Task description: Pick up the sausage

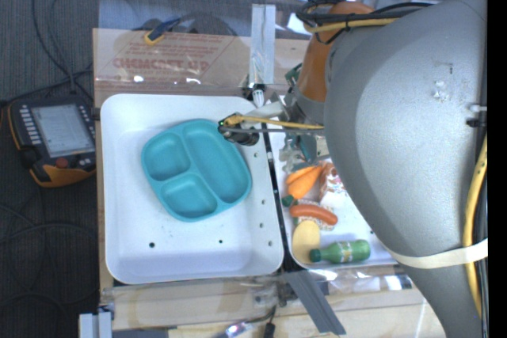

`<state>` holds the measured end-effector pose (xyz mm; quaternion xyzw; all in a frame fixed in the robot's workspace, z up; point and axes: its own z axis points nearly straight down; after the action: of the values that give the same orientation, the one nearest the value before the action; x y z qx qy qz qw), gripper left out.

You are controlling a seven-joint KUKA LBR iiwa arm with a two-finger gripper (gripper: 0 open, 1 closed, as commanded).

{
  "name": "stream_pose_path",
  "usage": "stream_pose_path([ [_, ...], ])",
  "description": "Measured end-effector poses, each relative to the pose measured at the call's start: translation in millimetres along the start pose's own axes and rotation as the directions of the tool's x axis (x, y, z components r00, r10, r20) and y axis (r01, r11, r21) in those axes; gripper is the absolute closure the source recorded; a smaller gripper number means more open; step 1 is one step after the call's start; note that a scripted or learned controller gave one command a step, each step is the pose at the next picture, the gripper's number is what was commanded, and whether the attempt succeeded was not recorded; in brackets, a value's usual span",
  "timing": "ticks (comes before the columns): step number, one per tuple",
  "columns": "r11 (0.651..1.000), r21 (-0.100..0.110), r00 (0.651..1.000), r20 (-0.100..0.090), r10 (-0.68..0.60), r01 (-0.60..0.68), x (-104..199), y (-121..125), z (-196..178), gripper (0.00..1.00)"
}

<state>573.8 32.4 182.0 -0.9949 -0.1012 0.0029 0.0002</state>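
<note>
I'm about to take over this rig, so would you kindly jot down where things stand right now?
Gripper: hidden behind the grey arm; its state cannot be told.
Sausage: lying in the right bin, between the carrot and the yellow piece, above the green bottle.
Left bin: holds the teal divided plate.
Done: nothing visible; the sausage is not lifted.
Left: grasp the sausage and raise it.

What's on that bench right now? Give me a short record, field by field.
left bin: holds a teal divided plate
right bin: sausage, carrot, yellow fruit-like item, green bottle
sausage: lying between carrot and yellow item
arm: grey, covering much of the right bin
gripper: fingers hidden, state unclear
</note>
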Motion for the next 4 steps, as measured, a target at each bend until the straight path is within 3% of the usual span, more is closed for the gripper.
stream_pose_path([
  [1,1.000,0.000,1.000,0.001,0.002,-0.002,7,58,0,1.00],
  [2,0.995,-0.004,0.995,0.002,-0.104,0.104,-10,76,-1,1.00],
  [3,0.994,-0.005,0.994,0.007,-0.107,0.107,-10,75,-9,1.00],
  [4,1.000,0.000,1.000,-0.001,-0.001,0.001,6,56,-69,1.00],
])
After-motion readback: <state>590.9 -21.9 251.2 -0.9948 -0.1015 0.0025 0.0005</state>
